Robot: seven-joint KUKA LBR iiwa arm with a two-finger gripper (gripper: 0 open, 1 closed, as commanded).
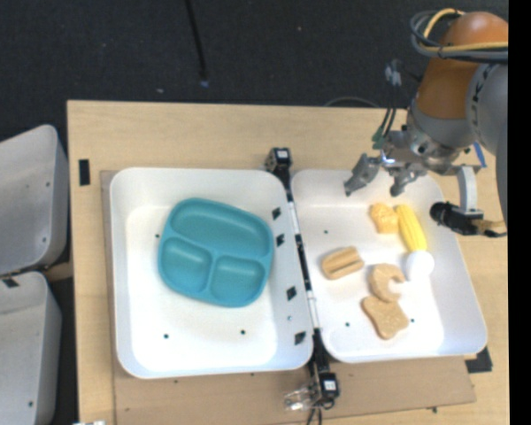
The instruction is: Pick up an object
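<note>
Two white bins sit before us. Our gripper (378, 178) hangs over the far edge of the right bin (336, 326), fingers spread wide with nothing between them. Nearer lie a corn cob (411, 225), bread roll (342, 262) and more toy food. Left bin (142, 343) holds a teal plate (216, 251).

Teal divided plate (216, 252) in left white bin (133, 343) on wooden bench (88, 140)

Bins (133, 343) – smooth white plastic; teal plate (216, 251) matt plastic; bench (203, 118) – pale wood.
</note>
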